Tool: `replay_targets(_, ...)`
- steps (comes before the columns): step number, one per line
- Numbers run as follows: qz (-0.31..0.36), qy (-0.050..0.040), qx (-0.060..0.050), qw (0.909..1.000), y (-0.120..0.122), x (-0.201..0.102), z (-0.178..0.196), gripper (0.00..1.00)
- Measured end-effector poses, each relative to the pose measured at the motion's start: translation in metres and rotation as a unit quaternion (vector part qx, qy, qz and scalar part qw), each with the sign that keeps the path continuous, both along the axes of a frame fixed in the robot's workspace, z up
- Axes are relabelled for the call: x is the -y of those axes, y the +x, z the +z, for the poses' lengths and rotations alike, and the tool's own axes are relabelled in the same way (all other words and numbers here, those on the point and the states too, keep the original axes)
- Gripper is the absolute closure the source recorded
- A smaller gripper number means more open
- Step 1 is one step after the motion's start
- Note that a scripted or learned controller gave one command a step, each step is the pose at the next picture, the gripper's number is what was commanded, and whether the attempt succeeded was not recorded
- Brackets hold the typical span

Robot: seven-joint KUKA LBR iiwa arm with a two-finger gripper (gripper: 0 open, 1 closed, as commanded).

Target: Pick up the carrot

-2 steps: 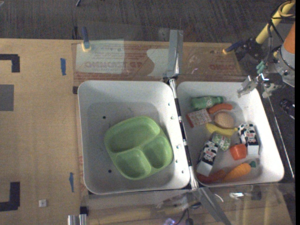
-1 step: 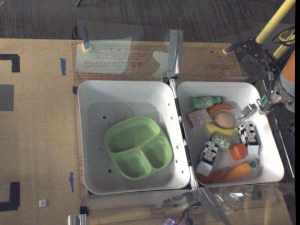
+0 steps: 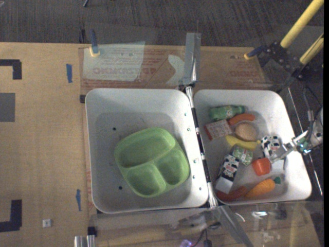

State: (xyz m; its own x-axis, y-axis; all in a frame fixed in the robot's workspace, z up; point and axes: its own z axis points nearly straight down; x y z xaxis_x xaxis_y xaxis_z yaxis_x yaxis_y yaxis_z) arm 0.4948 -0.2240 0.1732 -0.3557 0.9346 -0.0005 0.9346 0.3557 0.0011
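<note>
The carrot (image 3: 260, 188), orange with a small green tip, lies on its side in the front right corner of the right bin (image 3: 296, 187). My gripper (image 3: 289, 150) reaches in over the bin's right rim, higher in the view than the carrot and apart from it. Its tip is close to a black-and-white patterned carton (image 3: 271, 145). Nothing can be seen held in it.
The right bin also holds a green bottle (image 3: 226, 111), an orange sausage (image 3: 241, 119), a banana (image 3: 241, 143), a red piece (image 3: 261, 166) just above the carrot, a cow-print carton (image 3: 229, 169) and a red chili (image 3: 231, 193). A green divided plate (image 3: 151, 161) sits in the left bin (image 3: 103, 112).
</note>
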Motion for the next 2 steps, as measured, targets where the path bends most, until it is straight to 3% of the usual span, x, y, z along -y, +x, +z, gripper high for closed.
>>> replay_targets(1,0.203,-0.0091,0.012,0.979,-0.005,0.004,-0.06,0.0)
replay_targets(2,0.202,-0.0118,0.016,0.9792,-0.002,0.006,-0.046,1.0)
